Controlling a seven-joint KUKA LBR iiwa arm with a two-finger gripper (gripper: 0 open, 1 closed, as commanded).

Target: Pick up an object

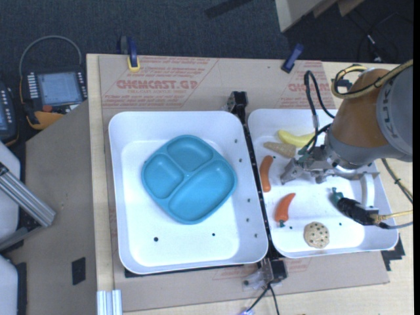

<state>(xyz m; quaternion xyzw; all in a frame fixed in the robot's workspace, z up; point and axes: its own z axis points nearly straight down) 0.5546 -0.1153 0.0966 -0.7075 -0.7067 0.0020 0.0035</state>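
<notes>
The right bin (374,241) holds a yellow banana (294,137), a tan cone-shaped piece (279,149), an orange sausage (265,173), a red pepper (285,207) and a round cookie (317,234). My gripper (293,169) hangs low over the middle of this bin, pointing left. It is just right of the sausage, below the cone and above the pepper. I see nothing held in it. The arm's wrist covers the bin's right part.
The left bin (131,228) carries a blue divided plate (189,178). A black divider runs between the bins. Cables loop at the arm's upper right, and a black cable connector (354,209) lies over the right bin. A pendant sits off the bench at far left.
</notes>
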